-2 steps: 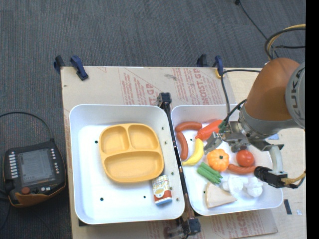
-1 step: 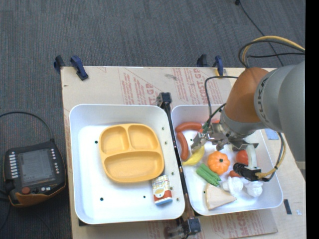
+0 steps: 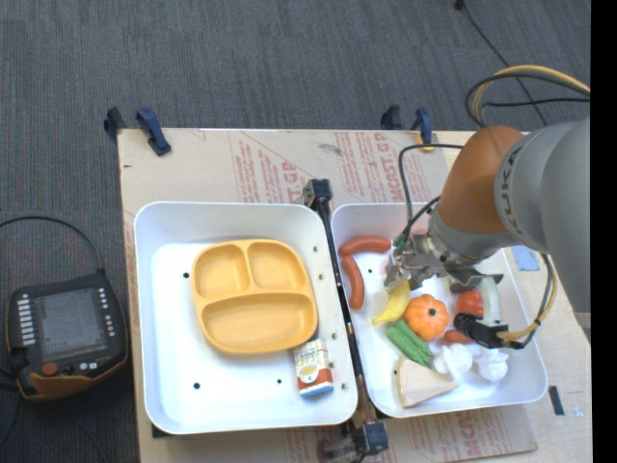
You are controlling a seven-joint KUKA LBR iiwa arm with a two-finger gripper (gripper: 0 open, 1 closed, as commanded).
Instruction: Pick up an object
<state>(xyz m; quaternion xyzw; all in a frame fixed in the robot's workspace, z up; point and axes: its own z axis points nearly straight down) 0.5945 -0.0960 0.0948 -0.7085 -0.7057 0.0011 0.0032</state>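
In the right bin (image 3: pixel 532 374), the end effector (image 3: pixel 410 266) hovers just above the banana (image 3: pixel 393 304), which stretches diagonally below it; finger spread I cannot tell.

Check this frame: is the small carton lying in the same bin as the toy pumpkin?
No. The small carton lies in the left bin beside the yellow tray, while the pumpkin sits in the right bin.
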